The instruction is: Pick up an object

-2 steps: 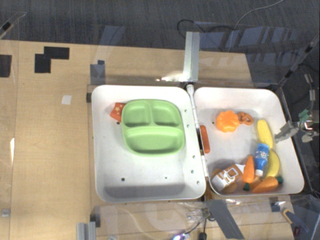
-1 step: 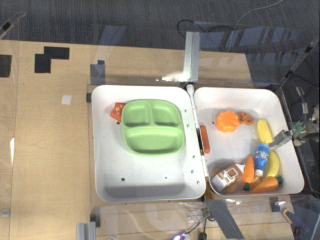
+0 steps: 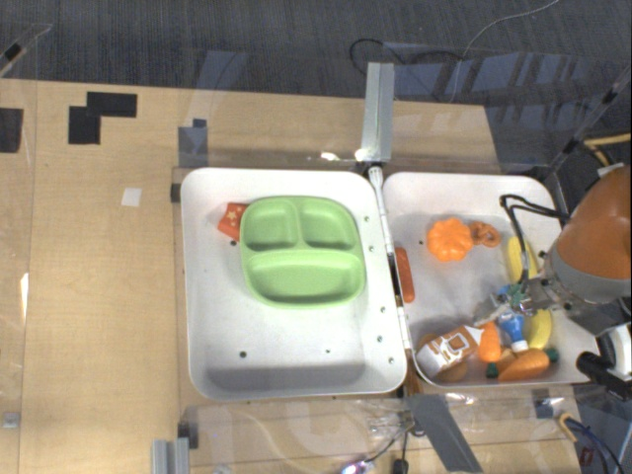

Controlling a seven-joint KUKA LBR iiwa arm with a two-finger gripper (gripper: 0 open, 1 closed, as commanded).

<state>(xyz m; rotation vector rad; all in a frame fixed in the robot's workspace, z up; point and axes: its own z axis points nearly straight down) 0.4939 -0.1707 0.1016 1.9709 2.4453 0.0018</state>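
The right bin [image 3: 444,299] holds several toy items: an orange pumpkin-like piece [image 3: 449,239], a small orange bit [image 3: 485,233], a yellow banana [image 3: 514,255], a blue-and-white bottle [image 3: 511,331], a carrot [image 3: 523,365] and a brown-and-white carton [image 3: 450,352]. My gripper [image 3: 515,296] hangs low over the cluster at the bin's right side, just above the bottle and beside the banana. The arm's orange band [image 3: 597,230] sits above it at the right edge. The wrist hides whatever lies right under the gripper.
The left bin [image 3: 257,349] bears a green divided plate [image 3: 301,250] with a red item [image 3: 231,221] poking out at its left edge. A red-orange stick [image 3: 404,275] lies along the divider between the bins. A black cable loops at the right bin's far corner.
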